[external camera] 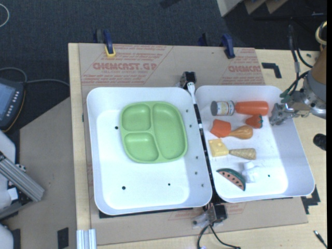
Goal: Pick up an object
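The right bin (290, 154) holds several toy foods. A grey jar (223, 108) and a long orange-red piece (252, 107) lie at its far side. Below them are a small red piece (254, 121), an orange-red block (221, 128) and a tan pear shape (242, 133). Nearer the front lie a yellow cheese wedge (218, 148), a cone (243, 153), a watermelon slice (232, 178) and a white piece (251, 172). My gripper (279, 114) hangs over the bin's far right part, just right of the small red piece, with nothing seen held in it.
The left bin (104, 154) bears a green divided plate (154, 132). A black divider (199, 134) runs between the two bins. Cables (298, 61) hang by the arm at the right. Blue clamps (226, 44) sit on the bench's back edge.
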`<state>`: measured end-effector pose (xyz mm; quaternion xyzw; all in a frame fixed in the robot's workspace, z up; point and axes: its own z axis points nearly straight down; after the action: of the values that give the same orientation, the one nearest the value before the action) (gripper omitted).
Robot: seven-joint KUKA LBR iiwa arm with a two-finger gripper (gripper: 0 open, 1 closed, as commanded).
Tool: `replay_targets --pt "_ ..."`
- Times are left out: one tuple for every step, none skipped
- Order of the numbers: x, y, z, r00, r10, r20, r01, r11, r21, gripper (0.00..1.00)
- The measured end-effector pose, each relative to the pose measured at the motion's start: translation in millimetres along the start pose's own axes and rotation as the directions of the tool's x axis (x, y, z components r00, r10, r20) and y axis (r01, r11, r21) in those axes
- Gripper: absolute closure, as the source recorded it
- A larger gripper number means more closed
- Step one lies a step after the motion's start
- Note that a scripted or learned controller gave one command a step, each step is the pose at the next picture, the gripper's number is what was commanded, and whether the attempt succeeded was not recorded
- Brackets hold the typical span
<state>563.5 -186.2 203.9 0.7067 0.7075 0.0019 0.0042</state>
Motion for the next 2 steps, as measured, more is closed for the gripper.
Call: replay_targets --pt "0 1 -23 1.0 0.0 -0.001 0.0 1.0 0.003 1.0" --pt "50 6 -33 1.0 -0.005 -0.004 0.005 1.0 0.005 1.0"
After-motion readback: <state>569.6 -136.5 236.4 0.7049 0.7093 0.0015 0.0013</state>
